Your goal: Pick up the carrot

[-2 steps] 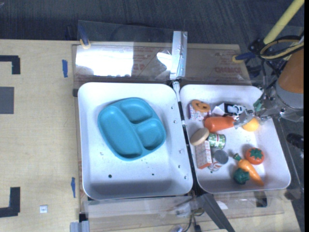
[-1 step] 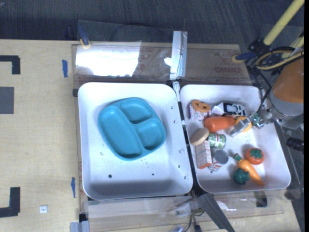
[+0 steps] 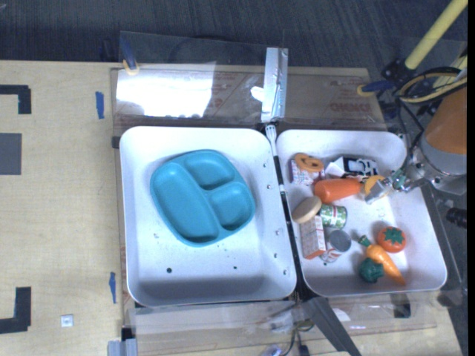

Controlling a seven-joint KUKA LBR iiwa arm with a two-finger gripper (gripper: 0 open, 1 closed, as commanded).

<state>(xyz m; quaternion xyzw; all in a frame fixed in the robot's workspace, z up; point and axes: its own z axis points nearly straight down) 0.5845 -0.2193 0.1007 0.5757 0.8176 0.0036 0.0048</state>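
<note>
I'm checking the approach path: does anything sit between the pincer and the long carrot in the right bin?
Nothing visible does. The pincer is at the right end of the carrot, with no item between them.

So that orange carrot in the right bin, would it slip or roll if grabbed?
The carrot looks like smooth, glossy toy plastic, so probably stiff, light and a bit slippery. Its rounded, tapered shape suggests it could roll or squirt sideways when pinched. It lies against neighbouring packets, which may limit rolling. The tool sits at its right end.

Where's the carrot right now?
In the right bin, upper middle: the carrot lies crosswise, between the wrapper above-left and the can below, its right end next to the tool.
</note>
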